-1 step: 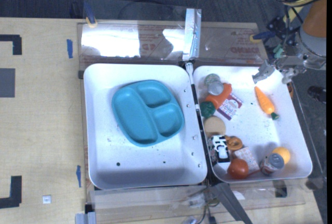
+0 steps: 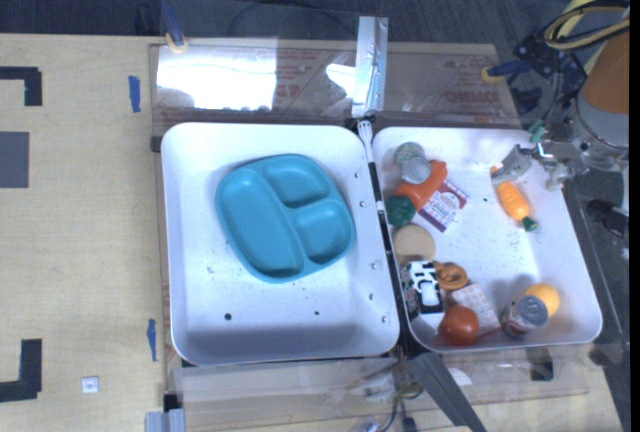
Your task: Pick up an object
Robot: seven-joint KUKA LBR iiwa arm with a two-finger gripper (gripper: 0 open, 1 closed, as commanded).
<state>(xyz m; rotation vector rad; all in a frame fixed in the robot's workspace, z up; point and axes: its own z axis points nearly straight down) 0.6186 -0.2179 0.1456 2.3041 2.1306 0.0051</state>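
Observation:
My gripper (image 2: pixel 535 165) hangs over the far right part of the right bin (image 2: pixel 560 260), its two fingers apart with nothing between them. Just below and left of it an orange carrot-like toy (image 2: pixel 513 202) lies on the bin floor, apart from the fingers. Other pickable items sit in this bin: an orange bottle shape (image 2: pixel 420 188), a red and white packet (image 2: pixel 442 205), a beige round piece (image 2: pixel 414 242), a red tomato (image 2: pixel 459 325), a small can (image 2: pixel 522 317) and a yellow ball (image 2: pixel 543 299).
The left bin (image 2: pixel 190 220) holds a blue divided plate (image 2: pixel 285 215). A metal divider (image 2: pixel 371 60) stands behind the seam between the bins. Cables and a yellow hose (image 2: pixel 580 10) hang at the top right near the arm.

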